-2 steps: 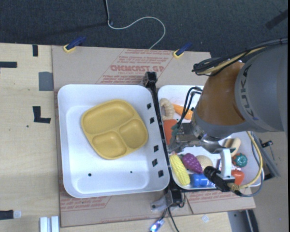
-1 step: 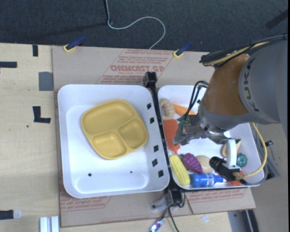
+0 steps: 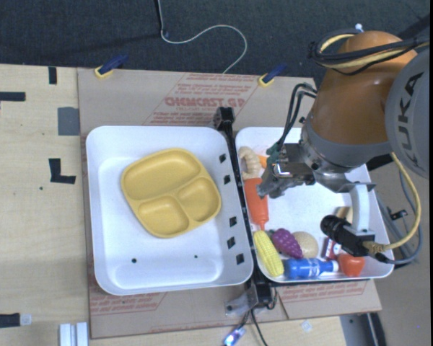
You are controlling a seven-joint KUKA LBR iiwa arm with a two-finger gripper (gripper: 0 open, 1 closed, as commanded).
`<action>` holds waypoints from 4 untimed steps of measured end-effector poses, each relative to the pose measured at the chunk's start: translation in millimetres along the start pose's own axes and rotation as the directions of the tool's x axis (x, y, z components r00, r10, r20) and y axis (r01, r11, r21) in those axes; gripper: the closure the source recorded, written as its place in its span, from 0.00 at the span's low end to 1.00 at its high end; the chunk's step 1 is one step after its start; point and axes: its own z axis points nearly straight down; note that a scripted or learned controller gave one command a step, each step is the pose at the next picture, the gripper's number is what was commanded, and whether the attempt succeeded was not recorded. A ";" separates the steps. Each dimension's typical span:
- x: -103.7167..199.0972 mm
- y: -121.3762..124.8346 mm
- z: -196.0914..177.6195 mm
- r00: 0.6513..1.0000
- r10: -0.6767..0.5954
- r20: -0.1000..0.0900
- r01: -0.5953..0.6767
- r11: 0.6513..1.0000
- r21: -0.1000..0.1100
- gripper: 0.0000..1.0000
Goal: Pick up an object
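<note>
Plainly, the claw [image 3: 274, 182] hangs low over the right bin [image 3: 307, 206], near its left wall and just above the top end of the toy carrot [image 3: 257, 202]; its dark tips blur into the wrist hardware, so I cannot tell how far apart they stand or whether anything sits between them. The likeliest target, judging by position, is that carrot, which lies lengthwise against the divider between the two bins. The risk is the wall itself: a thing pressed to an edge leaves room for only one side of the grip, so a descent here could land on the rim, or skid the carrot along the wall instead of catching it. The corn cob [image 3: 268, 253] lies just below the carrot, with the purple grapes [image 3: 287, 242] beside it and the blue bottle [image 3: 308, 268] along the bottom wall, so a sliding carrot would jam into that cluster. Open room lies in the middle of the right bin, bare white floor. The left bin [image 3: 108, 215] holds only the yellow divided plate [image 3: 171, 192], with free floor toward its lower edge.
</note>
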 end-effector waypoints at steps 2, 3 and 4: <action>20.4 0.6 -56.7 1.000 0.001 0.002 -0.001 1.000 0.006 1.00; 81.2 0.5 -66.1 1.000 0.000 0.003 0.000 1.000 0.011 1.00; 20.9 -0.7 -30.7 1.000 0.014 0.007 -0.014 1.000 0.015 1.00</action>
